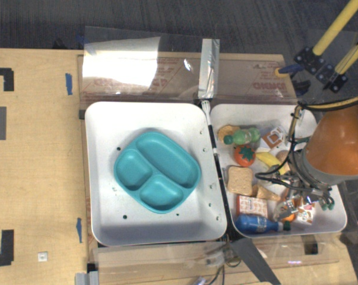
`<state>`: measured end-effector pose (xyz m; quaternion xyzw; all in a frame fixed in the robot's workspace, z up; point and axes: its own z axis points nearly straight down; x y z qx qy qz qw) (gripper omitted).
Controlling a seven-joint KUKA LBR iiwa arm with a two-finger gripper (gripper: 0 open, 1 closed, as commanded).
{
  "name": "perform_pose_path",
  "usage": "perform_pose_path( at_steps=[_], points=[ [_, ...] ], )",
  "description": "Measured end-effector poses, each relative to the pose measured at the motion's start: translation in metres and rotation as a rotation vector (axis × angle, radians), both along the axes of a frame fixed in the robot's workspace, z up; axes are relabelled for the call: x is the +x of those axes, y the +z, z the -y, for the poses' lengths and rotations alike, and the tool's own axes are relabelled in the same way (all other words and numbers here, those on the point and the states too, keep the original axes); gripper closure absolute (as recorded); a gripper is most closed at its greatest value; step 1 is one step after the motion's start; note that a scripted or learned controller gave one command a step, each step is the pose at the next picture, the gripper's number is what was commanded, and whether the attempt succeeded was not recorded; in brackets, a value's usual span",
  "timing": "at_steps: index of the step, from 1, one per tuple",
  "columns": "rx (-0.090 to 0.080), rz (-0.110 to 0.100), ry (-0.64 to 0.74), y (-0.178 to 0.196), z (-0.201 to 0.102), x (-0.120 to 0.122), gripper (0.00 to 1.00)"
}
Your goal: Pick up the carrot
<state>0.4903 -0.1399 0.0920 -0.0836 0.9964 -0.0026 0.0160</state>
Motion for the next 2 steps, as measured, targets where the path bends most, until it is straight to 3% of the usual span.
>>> perform_pose_path(
  at_steps=[1,2],
  points=[
    [0.001,-0.011,0.0,-0.001,-0.05,0.004,0.0],
    [-0.002,-0.005,-0.003,0.009,-0.048,0.006,1.0]
  ],
)
